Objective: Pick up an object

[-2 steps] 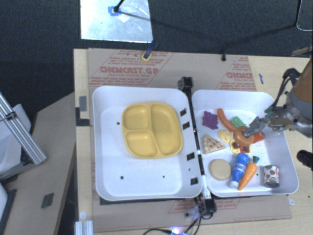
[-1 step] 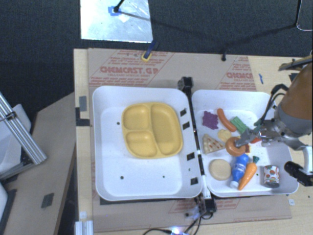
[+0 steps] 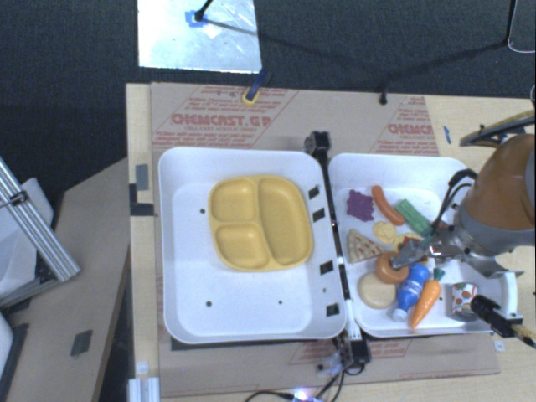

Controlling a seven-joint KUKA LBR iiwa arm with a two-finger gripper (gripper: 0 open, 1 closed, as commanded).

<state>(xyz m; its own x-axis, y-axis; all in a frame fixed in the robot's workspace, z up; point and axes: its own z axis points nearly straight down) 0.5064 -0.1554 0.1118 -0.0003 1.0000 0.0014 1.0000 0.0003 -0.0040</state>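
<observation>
While the arm leans in from the right over the right-hand bin, its gripper hangs low among the toy food piled there. Whether the gripper is open or closed I cannot tell from here; the dark tips blur into the clutter. Directly under the tips sits an orange round piece, with the blue bottle just beside it toward the near edge and the toy carrot lying along the bottle's right side. A cream-coloured disc rests to the left of the bottle, and a tan triangular slice lies up from that. Farther back in the same bin are a purple piece, a sausage and a green block. A small can stands near the bin's right corner. The left bin holds a yellow divided plate, well apart from the gripper. The arm's grey body and orange band tilt down toward the bin's middle.
</observation>
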